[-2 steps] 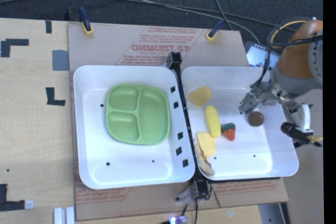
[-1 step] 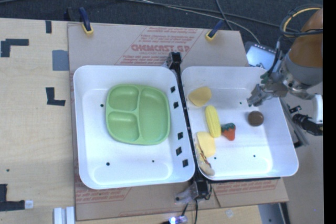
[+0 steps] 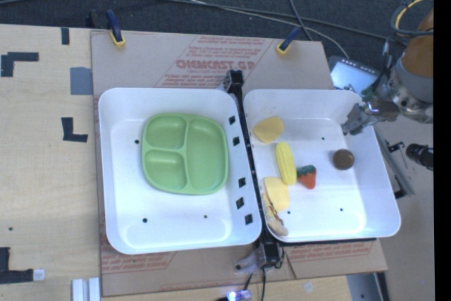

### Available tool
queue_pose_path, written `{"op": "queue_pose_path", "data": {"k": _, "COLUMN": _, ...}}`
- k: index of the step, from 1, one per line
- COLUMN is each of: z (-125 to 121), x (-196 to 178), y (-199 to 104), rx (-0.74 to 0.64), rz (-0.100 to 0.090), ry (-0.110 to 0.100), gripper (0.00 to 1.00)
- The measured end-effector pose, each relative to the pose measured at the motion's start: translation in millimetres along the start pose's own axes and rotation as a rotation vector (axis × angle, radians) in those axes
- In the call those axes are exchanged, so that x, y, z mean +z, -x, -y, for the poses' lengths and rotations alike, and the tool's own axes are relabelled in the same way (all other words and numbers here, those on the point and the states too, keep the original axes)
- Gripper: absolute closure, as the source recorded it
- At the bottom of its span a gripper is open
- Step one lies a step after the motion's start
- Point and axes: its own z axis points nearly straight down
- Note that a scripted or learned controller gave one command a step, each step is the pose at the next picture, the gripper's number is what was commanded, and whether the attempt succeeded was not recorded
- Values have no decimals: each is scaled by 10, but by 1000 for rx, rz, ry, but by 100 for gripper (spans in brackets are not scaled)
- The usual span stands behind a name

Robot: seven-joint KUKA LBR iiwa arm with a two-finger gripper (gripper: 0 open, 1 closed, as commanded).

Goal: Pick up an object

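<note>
Camera view: fingers (image 3: 354, 123), state unclear, over right bin's (image 3: 377, 183) far-right rim.

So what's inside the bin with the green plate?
Just the green divided plate lies inside the left bin. Its three compartments hold nothing. Whatever sits under the plate is covered.

arm (image 3: 416, 74): grey body | orange band above wrist | end effector (image 3: 354, 120): grey metal
</note>
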Motion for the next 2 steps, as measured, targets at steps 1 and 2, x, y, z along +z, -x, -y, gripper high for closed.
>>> {"op": "queue_pose_path", "data": {"k": 1, "z": -13, "x": -487, "y": 1, "rx": -1, "rz": 1, "ry": 1, "gripper": 100}}
{"op": "queue_pose_path", "data": {"k": 2, "z": 36, "x": -507, "y": -506, "rx": -3, "rz": -2, "ry": -4, "gripper": 100}}
